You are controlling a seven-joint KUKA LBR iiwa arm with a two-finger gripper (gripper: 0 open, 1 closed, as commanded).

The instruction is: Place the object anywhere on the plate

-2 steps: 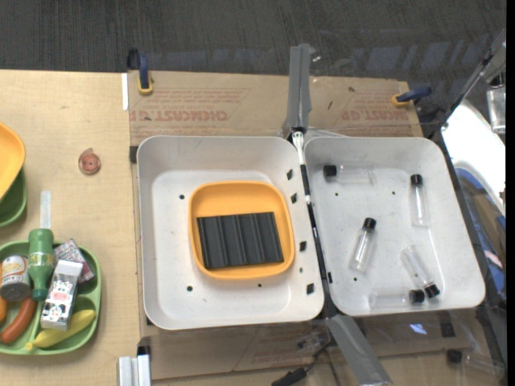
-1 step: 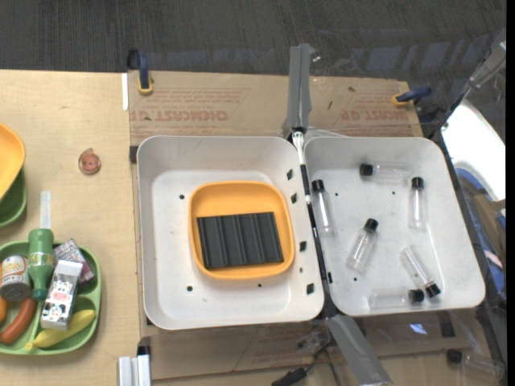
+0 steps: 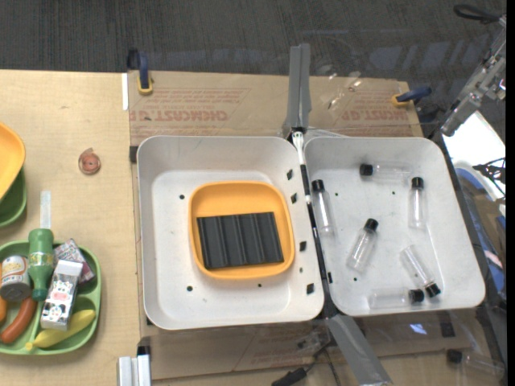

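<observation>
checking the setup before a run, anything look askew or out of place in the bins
Nothing looks damaged or spilled. The clear vials lie scattered at mixed angles in the right bin, not lined up. The orange plate sits roughly centred in the left bin, carrying a dark ribbed block.

Setting: robotics lab or test workspace. Evidence: wooden bench (image 3: 64,111) carrying two shallow white bins, left bin (image 3: 161,296) and right bin (image 3: 459,215), hinged side by side over flattened printed cardboard (image 3: 217,107) held by clamps (image 3: 142,79) at the bench's rear edge. Left bin holds an orange plate (image 3: 241,195) bearing a black ribbed block (image 3: 241,241). Right bin holds several clear vials (image 3: 362,244) with black caps. At the bench's left edge, a green tray (image 3: 84,316) of toy food. Dark carpet (image 3: 241,14) beyond; cables and equipment (image 3: 483,79) at right.
</observation>
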